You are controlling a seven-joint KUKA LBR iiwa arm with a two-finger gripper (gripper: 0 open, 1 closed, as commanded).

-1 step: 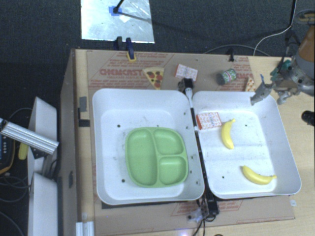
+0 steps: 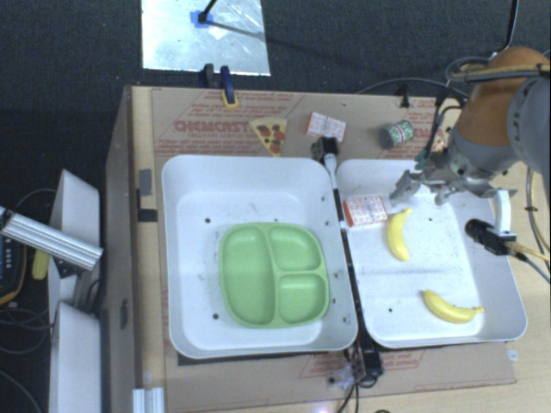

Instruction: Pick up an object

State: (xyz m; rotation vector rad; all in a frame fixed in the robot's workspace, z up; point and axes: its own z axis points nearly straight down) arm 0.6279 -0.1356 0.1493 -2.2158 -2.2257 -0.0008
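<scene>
- Bananas are seen in the right bin (image 2: 491, 261): one banana (image 2: 450, 307) lies close to the near edge, well apart from the gripper (image 2: 424, 187).
- A second banana (image 2: 398, 235) lies near the bin's middle, just below the gripper, beside a small red-and-white card (image 2: 365, 210) at the left wall.
- A green divided plate (image 2: 275, 274) rests in the left bin (image 2: 194, 231).
- The gripper is held over the right bin's far edge, fingers spread, nothing between them.
- The arm (image 2: 504, 114) is bent down from the far right corner.
</scene>
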